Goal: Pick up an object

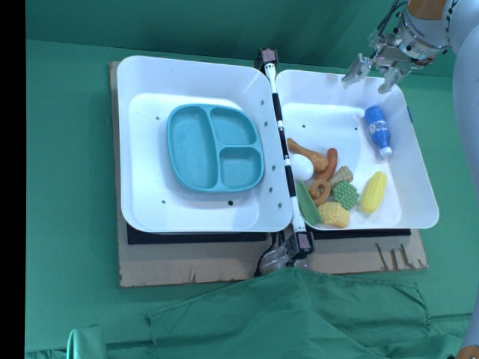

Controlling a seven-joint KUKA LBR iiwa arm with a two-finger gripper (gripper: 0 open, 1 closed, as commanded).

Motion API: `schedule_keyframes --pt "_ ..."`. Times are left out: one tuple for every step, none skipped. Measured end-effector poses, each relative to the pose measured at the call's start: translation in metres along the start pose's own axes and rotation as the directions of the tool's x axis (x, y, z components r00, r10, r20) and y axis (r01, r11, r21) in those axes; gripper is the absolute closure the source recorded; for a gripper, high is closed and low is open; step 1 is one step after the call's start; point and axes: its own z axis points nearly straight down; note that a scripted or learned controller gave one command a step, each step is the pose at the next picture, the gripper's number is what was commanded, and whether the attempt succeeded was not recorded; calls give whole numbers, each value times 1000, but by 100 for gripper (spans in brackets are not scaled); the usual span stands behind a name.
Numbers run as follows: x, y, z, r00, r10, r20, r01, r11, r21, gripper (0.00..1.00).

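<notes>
My gripper [373,75] hangs above the far edge of the right bin [419,200], fingers spread open with nothing between them. Just below and slightly right of it lies a blue bottle [377,129] with a white cap, on the bin floor. Further toward the front sit a yellow corn cob [373,192], a green round piece [345,194], a yellow corn chunk [334,215], a brown ring [322,191], an orange sausage [329,163], a tan drumstick [308,154], a white egg [301,168] and a green leaf piece [306,202].
The left bin [150,81] holds a teal divided plate [215,147]. A black-and-white divider rail [281,140] runs between the bins. Green cloth [299,313] bunches at the front of the bench.
</notes>
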Motion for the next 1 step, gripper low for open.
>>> schedule_keyframes --pt "13 -49 60 1000 -3 -4 3 1000 1 0"
